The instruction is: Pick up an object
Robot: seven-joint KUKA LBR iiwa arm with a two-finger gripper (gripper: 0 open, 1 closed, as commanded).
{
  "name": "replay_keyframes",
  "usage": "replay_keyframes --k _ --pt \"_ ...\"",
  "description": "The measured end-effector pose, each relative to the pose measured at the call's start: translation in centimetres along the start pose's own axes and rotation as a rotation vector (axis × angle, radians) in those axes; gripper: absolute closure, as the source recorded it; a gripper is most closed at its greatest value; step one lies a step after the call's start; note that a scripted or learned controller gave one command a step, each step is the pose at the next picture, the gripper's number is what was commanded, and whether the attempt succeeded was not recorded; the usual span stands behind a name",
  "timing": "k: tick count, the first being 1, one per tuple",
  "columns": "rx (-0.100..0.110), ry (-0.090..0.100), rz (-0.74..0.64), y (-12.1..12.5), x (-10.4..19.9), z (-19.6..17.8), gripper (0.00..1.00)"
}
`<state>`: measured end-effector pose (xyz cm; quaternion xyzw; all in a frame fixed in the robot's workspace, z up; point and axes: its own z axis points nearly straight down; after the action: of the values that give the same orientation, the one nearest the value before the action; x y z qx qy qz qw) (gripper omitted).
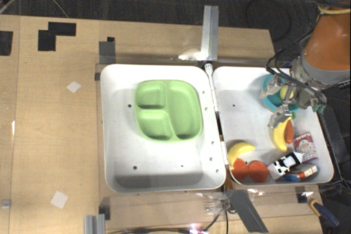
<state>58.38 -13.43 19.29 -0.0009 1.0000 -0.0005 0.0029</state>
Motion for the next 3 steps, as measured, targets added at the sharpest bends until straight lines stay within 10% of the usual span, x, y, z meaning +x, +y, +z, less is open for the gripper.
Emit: replay_keyframes --k 1,2,3 --pt "-0.001 -0.002 0.157 -2.4 0.9 9.7 0.0" --pt "0.0 -0.005 0.269 -2.1 1.4 10.3 0.0" --pt "0.002 -0.021 0.262 -2.0 0.9 8.9 1.0"
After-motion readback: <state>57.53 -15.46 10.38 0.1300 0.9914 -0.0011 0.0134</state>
